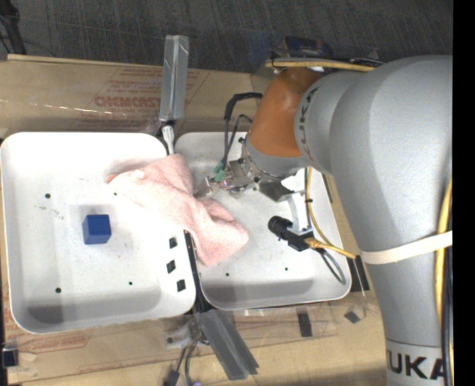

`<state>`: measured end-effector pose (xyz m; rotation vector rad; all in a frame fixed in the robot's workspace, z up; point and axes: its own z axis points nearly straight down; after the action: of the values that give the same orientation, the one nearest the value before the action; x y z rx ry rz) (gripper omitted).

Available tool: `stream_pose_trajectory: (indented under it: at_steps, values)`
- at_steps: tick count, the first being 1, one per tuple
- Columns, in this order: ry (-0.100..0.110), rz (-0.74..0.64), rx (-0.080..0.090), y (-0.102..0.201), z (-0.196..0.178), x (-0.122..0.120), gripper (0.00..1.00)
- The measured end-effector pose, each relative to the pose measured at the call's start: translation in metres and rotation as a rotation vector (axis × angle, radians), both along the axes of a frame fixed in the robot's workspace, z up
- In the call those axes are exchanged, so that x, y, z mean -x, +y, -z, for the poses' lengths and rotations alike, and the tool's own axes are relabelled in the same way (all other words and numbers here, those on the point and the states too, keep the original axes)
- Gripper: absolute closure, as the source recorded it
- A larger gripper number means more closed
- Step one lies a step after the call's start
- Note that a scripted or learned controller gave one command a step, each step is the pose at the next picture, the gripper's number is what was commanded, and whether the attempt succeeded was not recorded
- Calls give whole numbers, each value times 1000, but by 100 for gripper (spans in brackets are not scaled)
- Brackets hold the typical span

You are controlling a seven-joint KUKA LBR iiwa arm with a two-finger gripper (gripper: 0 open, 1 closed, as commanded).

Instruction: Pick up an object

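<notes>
Your gripper (219, 181) sits right at the pink cloth (190, 203), touching its 3 o'clock edge, but honestly can't tell its state. The cloth's draped over both bins' shared wall; blue cube (97, 228) sits in the left bin (28, 215).

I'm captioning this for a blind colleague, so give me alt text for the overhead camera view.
A grey KUKA arm with an orange band reaches from the right, its gripper low at a pink cloth draped across the divide between two white bins. A blue cube sits in the left bin.
</notes>
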<state>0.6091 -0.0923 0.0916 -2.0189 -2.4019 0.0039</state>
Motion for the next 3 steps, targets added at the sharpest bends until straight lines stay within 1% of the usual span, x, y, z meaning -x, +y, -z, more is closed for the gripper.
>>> stream_pose_trajectory:
  at_steps: [1, 2, 3]
  values:
    - [-4, -22, 1, -40, -19, -36, 0]
    - [-4, -37, 1, -84, -107, 13, 0]
    - [-2, -180, -1, -17, 0, 38, 0]
